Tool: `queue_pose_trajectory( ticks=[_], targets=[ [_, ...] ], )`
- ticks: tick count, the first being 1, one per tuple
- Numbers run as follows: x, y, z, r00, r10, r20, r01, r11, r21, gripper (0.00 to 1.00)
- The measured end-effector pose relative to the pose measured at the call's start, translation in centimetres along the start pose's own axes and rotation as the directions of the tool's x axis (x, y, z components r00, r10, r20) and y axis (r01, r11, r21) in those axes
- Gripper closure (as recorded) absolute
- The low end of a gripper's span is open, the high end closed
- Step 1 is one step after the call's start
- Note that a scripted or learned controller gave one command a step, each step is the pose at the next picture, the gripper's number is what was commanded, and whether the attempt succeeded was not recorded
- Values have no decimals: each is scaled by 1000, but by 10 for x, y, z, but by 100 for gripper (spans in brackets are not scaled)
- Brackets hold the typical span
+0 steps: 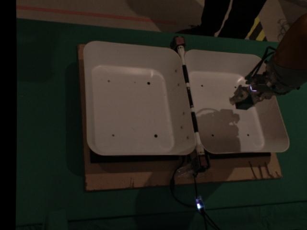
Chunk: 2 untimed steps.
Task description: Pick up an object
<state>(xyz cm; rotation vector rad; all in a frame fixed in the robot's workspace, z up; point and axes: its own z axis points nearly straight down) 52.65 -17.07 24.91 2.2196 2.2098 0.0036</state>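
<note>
Over the bench: two white bins, left bin (129, 97), right bin (230, 104).
Arm: gripper (241, 98) hovers above right bin.
Fingers: too dim to tell how far open.
Object: possibly a small dark piece at the fingertips; pickup unconfirmed.

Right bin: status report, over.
Gripper above right bin, something small and dark at its tip, grasp unclear. Left bin untouched. Nothing in the way.
</note>
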Motion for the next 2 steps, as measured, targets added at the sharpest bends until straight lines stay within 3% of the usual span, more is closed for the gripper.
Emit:
queue_pose_trajectory(
  ticks=[2],
  targets=[
    [-4, 2, -131, 1000, -1, -1, 1, 1000, -2, 100]
  ],
)
